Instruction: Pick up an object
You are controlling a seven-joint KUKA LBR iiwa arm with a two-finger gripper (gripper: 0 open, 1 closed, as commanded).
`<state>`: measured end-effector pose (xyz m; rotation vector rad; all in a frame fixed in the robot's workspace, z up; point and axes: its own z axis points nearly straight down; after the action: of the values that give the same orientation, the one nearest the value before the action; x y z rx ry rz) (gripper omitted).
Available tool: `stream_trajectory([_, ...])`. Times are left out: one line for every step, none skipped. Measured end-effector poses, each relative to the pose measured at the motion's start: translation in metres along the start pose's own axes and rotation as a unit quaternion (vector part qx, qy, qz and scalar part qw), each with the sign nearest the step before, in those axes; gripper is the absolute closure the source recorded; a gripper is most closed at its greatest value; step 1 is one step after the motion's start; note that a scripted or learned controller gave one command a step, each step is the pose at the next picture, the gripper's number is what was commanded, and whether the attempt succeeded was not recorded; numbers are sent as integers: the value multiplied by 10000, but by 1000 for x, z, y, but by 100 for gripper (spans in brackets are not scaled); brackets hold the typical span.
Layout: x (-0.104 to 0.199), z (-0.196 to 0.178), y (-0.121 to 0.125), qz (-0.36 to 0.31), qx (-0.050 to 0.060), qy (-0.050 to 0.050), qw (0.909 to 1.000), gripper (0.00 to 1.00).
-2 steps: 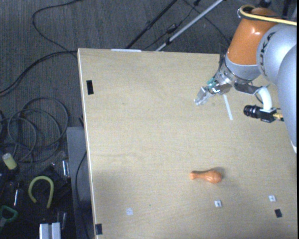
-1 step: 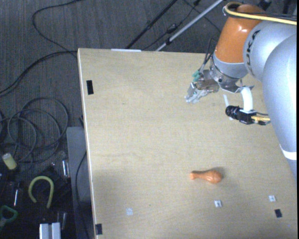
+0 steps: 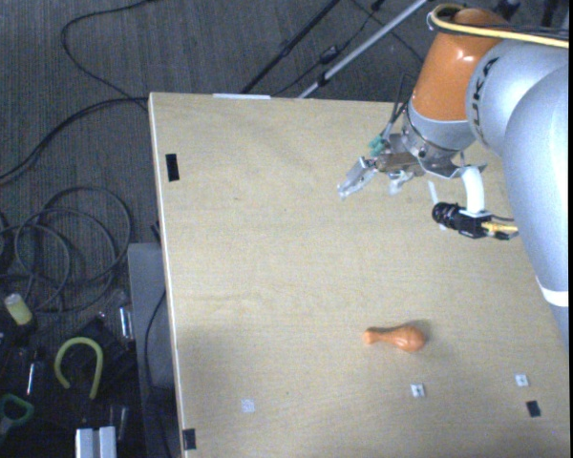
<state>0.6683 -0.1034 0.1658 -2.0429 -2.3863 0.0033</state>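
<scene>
- Orange pear-shaped object lies on its side on the tan bench top, well below the gripper in the camera view and slightly to its right, narrow end pointing left.
- Gripper hangs over bare board, nothing between its fingers; can't tell how far they're spread.
- Grey arm with orange band enters from the right.

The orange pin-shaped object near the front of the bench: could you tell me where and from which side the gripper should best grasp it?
Probably the neck of the orange object, where the bulbous right end narrows toward the thin left tip. It lies flat and alone on the bench, long axis left to right, so the gripper should descend from above, fingers closing across that axis.
</scene>
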Motion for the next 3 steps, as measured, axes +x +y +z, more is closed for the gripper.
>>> stream_trajectory([-103,67,-16,-733,-1,-9,9973,0])
stream_trajectory([-65,82,-10,-1314,-4,-4,9913,0])
stream_trajectory([-64,36,-10,-1184,-17,8,9930,0])
